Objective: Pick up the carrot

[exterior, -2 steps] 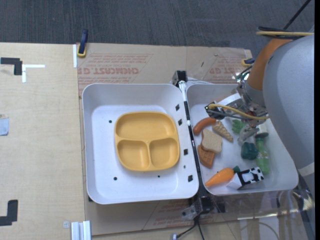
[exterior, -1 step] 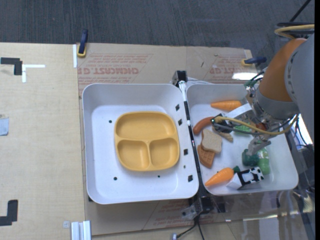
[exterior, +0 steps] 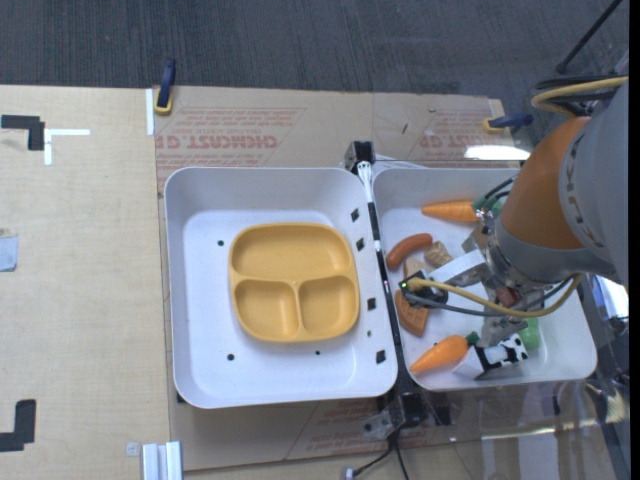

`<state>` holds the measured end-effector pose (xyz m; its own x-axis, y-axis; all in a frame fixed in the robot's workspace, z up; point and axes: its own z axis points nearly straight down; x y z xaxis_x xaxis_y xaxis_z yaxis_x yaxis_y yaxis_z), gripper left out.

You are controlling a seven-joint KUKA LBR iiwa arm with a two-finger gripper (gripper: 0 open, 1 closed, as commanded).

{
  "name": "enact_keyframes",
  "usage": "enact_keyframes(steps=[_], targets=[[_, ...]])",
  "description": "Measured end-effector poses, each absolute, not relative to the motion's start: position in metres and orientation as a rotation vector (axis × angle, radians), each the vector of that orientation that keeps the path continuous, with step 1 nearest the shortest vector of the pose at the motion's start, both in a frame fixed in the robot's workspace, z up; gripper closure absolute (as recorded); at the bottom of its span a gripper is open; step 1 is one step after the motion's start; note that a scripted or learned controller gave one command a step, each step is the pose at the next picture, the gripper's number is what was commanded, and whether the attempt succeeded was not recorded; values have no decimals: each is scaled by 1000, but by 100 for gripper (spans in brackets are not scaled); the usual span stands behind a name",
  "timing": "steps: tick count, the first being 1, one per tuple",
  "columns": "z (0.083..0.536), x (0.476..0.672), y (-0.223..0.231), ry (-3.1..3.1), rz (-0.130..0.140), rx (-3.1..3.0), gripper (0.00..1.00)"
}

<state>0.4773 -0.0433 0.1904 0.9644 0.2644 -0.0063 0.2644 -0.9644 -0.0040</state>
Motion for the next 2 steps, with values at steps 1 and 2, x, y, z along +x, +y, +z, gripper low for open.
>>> enact_keyframes(steps=[1,2], targets=[[224,534,-93,-374,6,-3119,0],[190,489,-50,-834,12,-3025,0]])
